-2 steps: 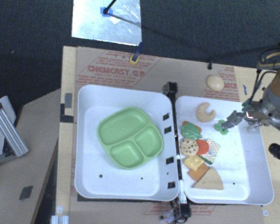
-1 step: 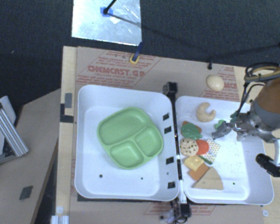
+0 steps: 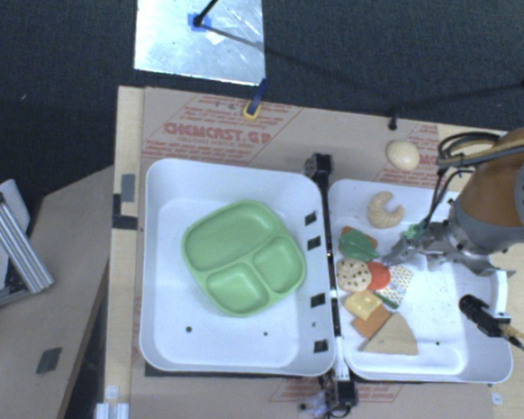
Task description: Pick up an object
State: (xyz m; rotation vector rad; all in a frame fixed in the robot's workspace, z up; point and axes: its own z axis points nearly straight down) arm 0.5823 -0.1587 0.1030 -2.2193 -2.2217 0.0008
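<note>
The right bin [image 3: 476, 361] holds a cluster of toy foods along its left side. They include a tan croissant [image 3: 386, 209], a green pepper [image 3: 357, 243], a speckled cookie [image 3: 353, 274], a red tomato [image 3: 379, 277], a patterned wedge [image 3: 400, 284], a yellow cheese block [image 3: 363, 304] and a tan bread slice [image 3: 395, 337]. My gripper [image 3: 398, 251] reaches in from the right and hangs low over the bin, just right of the pepper and above the tomato. Nothing shows between its tips.
The left bin [image 3: 157, 331] carries a green divided plate [image 3: 243, 257]. A pale egg-shaped bun [image 3: 402, 154] lies on the cardboard behind the right bin. Black clips [image 3: 320, 166] line the divider between the bins. The right half of the right bin is bare floor.
</note>
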